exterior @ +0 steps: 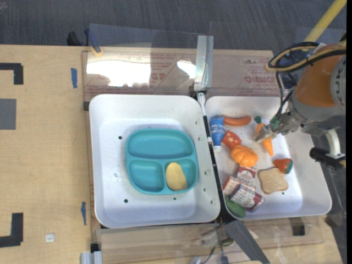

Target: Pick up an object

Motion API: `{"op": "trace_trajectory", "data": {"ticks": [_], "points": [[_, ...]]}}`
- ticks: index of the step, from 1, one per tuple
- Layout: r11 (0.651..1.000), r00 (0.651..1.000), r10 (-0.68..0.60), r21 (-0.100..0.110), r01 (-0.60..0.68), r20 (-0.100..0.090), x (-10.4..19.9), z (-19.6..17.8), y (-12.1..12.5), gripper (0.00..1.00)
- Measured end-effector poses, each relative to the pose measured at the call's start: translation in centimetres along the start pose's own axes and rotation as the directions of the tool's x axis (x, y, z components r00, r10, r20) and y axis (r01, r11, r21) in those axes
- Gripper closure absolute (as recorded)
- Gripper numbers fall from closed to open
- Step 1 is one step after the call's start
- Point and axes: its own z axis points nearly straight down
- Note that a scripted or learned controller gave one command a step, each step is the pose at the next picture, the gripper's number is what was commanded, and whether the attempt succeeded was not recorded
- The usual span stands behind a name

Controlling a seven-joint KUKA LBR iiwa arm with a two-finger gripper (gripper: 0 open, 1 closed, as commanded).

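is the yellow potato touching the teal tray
Touching. The camera view shows the yellow potato lying inside the teal tray, in its lower right compartment, resting on the floor.

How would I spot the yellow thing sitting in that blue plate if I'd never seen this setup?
Find the left white bin of the two side by side; a teal divided plate lies in its middle. In the plate's lower right compartment rests a yellow potato-shaped toy. It is the only item on the plate, smooth and pale yellow, while all the other toy foods crowd the right bin.
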Motion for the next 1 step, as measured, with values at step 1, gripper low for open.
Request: {"op": "trace_trajectory", "data": {"ticks": [1], "points": [[0.981,0.981,0.192,0.002,-0.192,-0.001,3.65,-11.38,1.77,1.00]]}}
